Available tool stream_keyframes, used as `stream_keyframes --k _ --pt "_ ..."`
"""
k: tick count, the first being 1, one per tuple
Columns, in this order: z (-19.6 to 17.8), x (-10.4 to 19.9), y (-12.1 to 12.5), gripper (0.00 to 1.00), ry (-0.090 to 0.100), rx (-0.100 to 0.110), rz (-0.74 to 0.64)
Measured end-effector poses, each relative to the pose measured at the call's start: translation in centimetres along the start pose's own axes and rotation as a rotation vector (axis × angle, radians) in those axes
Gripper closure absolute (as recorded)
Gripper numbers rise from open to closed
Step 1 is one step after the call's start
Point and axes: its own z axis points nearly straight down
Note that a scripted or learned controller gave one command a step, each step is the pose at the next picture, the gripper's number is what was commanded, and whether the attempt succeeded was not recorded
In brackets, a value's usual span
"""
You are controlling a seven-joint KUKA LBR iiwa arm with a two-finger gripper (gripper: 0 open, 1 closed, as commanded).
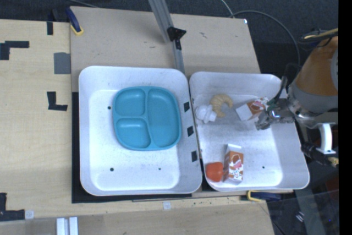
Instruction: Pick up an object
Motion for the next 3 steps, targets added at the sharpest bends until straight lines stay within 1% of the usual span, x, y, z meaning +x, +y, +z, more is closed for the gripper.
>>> stream_keyframes --k 1,2,3 --pt "-4.8 0.7 0.7 1.00 0.000 -0.001 -0.001" --pt "-10.0 0.3 -0.1 1.00 -0.001 -0.001 0.000" --pt "-10.8 5.6 1.7 1.00 0.003 0.002 -0.006"
